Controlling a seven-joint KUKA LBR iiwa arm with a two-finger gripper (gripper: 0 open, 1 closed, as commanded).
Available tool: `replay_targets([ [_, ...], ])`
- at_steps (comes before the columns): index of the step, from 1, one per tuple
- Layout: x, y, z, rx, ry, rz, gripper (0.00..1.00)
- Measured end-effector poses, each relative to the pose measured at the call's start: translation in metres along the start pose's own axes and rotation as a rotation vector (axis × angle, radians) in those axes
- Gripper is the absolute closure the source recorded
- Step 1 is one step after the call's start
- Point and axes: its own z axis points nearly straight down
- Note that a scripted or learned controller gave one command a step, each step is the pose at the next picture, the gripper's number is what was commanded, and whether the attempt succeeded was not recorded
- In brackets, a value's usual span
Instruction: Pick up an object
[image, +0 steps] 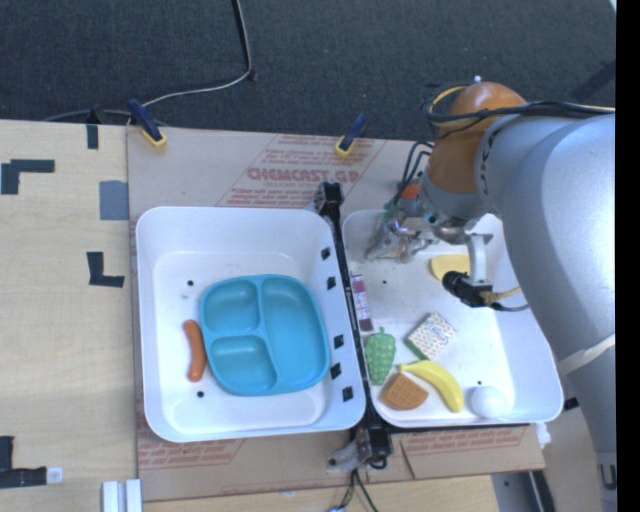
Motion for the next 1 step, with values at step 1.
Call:
replay_targets([
  [1, 0.0303, -0.0644, -0.0904, 0.000, 0.003, 0.000, 1.00],
])
